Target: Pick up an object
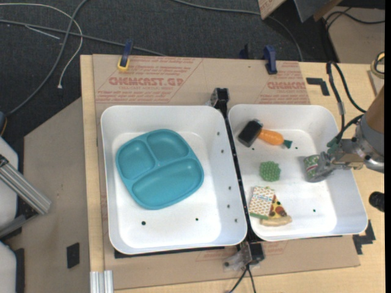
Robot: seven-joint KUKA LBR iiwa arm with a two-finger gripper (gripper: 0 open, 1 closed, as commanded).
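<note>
Camera view shows the gripper (319, 167) low at three o'clock of the right bin (348, 224), probably reaching a greenish object (312, 163); its jaw state I cannot tell.

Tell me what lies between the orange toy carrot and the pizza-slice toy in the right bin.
In the camera view, a small green bumpy ball lies between the orange toy carrot and the pizza-slice toy, apart from both, on the white bin floor.
</note>
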